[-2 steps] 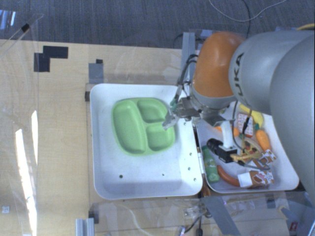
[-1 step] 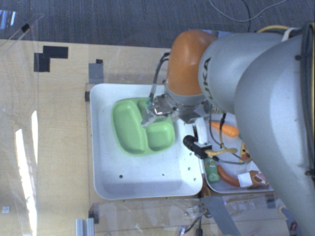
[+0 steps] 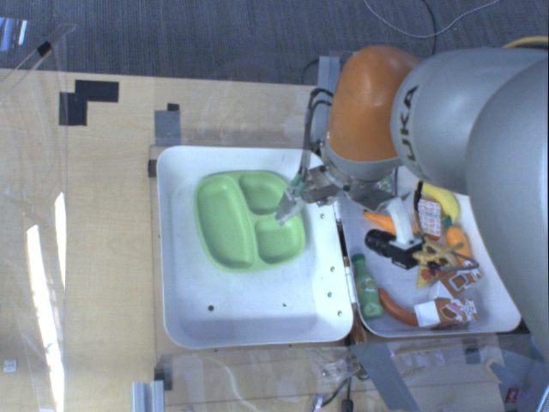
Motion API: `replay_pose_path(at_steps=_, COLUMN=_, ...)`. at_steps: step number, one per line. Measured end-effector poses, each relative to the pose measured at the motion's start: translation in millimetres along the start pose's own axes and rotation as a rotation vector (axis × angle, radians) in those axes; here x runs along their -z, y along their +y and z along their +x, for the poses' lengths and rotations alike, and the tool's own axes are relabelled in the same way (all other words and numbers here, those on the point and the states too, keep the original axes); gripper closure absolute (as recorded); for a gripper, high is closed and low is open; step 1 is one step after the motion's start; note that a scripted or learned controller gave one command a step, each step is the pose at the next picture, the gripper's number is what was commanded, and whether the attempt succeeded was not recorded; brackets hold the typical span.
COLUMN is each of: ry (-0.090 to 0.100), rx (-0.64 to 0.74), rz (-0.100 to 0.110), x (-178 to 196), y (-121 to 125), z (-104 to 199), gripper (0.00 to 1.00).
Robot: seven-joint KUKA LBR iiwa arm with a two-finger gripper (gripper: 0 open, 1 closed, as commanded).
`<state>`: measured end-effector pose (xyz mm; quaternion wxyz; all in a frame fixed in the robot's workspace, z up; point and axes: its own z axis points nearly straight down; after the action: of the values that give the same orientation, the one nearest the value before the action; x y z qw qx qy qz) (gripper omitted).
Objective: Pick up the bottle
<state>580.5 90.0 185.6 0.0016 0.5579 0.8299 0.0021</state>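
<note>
Single fixed camera above bench (image 3: 103, 230), looking down at slant, moderately near, covering both bins (image 3: 249, 316).

Arm (image 3: 463, 127) hides right bin (image 3: 506, 316) (partly)

My bench top (image 3: 94, 230) is pale wood, with dark grey carpet (image 3: 214, 15) up at 12 o'clock and a thin cable (image 3: 429, 26) looping around 1 o'clock.

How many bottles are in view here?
1. A green bottle lies along the right bin's left edge, beside the clutter. Others may be hidden under the arm.
</note>
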Motion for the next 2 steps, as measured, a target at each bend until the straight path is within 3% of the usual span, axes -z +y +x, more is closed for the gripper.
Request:
replay_pose_path(at_steps=1, ry=-0.006, rx=0.092, rz=-0.013, x=-76, y=20, z=11, gripper=0.0)
replay_pose_path(at_steps=2, ry=-0.013, rx=0.036, rz=-0.016, x=-83, y=27, z=32, gripper=0.0)
